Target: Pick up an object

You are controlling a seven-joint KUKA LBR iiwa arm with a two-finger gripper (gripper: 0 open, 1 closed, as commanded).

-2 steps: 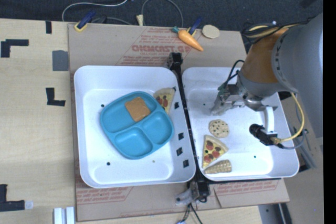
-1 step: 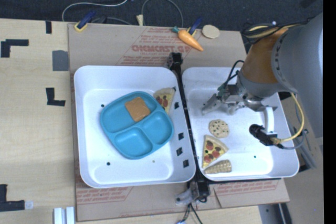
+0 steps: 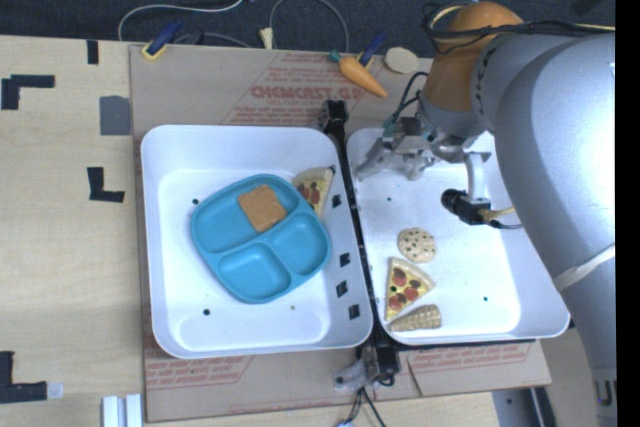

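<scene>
My gripper [image 3: 398,153] hangs over the far left corner of the right bin [image 3: 500,300], close to the divider between the bins. Nothing shows in its grasp. In that bin lie a chocolate-chip cookie [image 3: 416,244], a pizza slice [image 3: 405,287] and a ridged tan piece [image 3: 415,319], all nearer the front than the gripper. The left bin [image 3: 170,215] holds a blue divided plate [image 3: 262,240] with a piece of toast [image 3: 263,207] in its far compartment. A second pizza slice [image 3: 315,187] leans at the plate's far right edge.
Behind the bins, on the cardboard, lie a toy carrot [image 3: 360,75] and a pale round item [image 3: 401,60]. Cables loop across the dark floor at the back. The arm's grey body [image 3: 560,135] covers the right bin's right side.
</scene>
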